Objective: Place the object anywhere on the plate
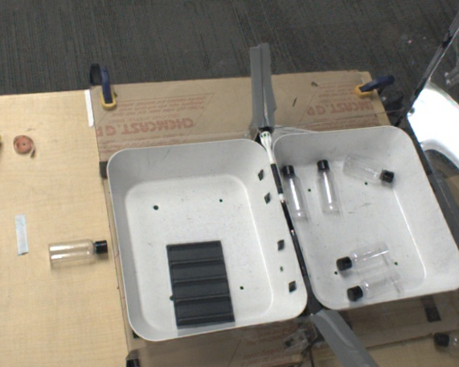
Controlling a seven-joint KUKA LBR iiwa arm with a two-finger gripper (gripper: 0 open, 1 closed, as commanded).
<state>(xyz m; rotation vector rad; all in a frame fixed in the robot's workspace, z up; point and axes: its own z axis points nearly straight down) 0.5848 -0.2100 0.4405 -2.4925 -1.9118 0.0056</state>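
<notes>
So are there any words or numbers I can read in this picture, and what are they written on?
"CHEMCAST GP": red print, upside down and mirrored from this view, on the brown cardboard sheet under the bins, left part.
The same red print repeats on the right part of the cardboard; there it is too faint to read surely.
The small white tag on the bench is too small to read.

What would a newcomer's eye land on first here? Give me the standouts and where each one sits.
The dark ribbed plate stands out most, lying near the front of the left bin. Next come the clear vials with black caps scattered in the right bin: two upright-lying ones near its back left, others toward the front. One more vial lies outside on the wooden bench, left of the bins.
</notes>
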